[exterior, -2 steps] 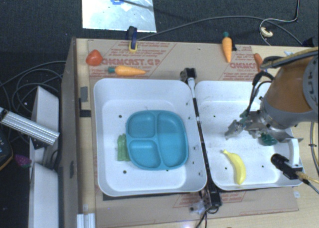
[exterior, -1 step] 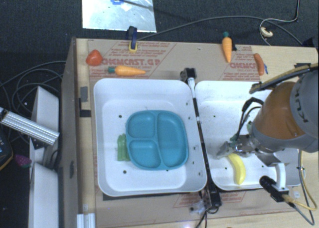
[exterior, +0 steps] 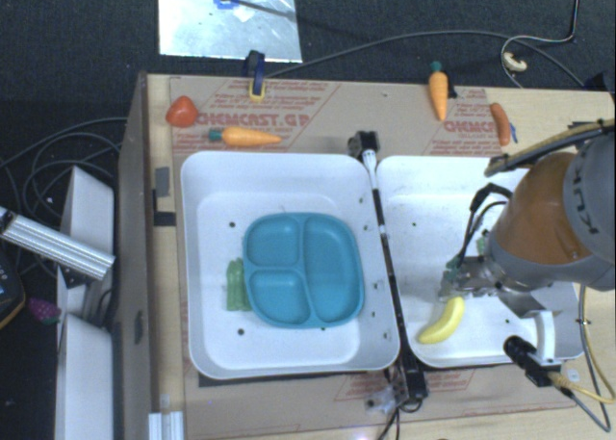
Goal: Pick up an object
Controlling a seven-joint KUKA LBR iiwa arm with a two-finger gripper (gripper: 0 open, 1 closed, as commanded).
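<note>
Seemingly, the banana [exterior: 442, 322] is only being approached in the right bin [exterior: 423, 188], unlifted, while the gripper [exterior: 462, 281] opening cannot be told.

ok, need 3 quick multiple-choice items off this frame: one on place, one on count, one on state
1. Where does the banana lie?
A. left bin
B. right bin
C. on the cardboard

2. How many compartments does the blue plate have?
A. two
B. three
C. five

3. How does the banana stand to the gripper?
A. lifted clear of the bin
B. lying on the bin floor just below it
C. hanging over the divider

Key: 1 B, it rests in the right bin near the front corner. 2 B, ridges split the plate in three. 3 B, the banana lies flat under the gripper.
</note>
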